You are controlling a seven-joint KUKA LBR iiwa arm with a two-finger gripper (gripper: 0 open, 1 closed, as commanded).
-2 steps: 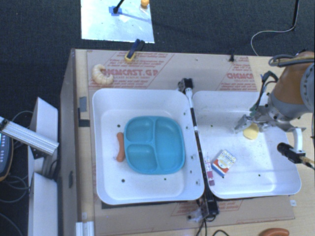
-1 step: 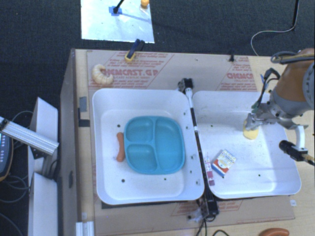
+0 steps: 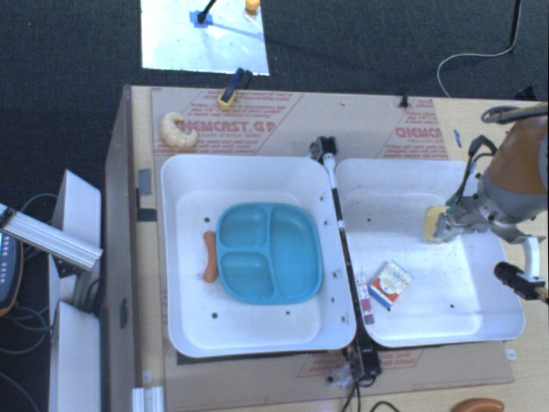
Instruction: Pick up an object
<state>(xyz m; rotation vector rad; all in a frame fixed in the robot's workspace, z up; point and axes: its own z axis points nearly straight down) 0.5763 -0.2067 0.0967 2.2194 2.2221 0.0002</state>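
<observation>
Arm's down in the right bin (image 3: 480, 329), gripper (image 3: 446, 227) right at the yellow object (image 3: 434, 221) by the far wall, can't tell the grip yet, so approach/grasp step; next needs a clean lift.

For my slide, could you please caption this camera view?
Gripper at a yellow object in the right bin.

- Grey rounded metal arm (image 3: 515, 197), with a broad orange band above the wrist
- Thin dark cable looping behind the fingers
- Pale grey metal gripper (image 3: 446, 227)
</observation>
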